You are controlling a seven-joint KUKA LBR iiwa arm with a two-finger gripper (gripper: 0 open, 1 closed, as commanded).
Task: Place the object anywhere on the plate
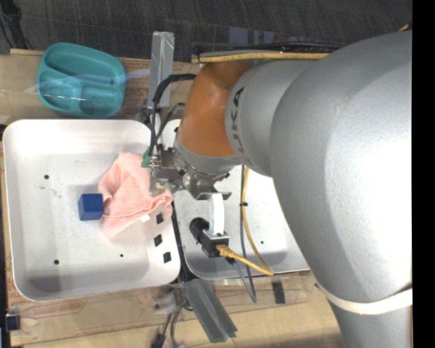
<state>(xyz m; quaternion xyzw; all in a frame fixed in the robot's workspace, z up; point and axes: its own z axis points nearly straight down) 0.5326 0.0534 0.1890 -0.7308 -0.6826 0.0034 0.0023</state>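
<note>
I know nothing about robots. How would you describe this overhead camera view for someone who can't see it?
A large grey robot arm with an orange band reaches in from the right over two shallow white bins. The left bin holds a crumpled pink cloth and a small blue block beside it. A teal plastic container sits on the bench behind.

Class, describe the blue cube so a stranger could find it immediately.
Start at the left white bin. Near its middle lies a crumpled pink cloth; the blue cube sits at the cloth's left edge. It is the bin's one small, solid, square-sided thing, unlike the soft cloth.
</note>
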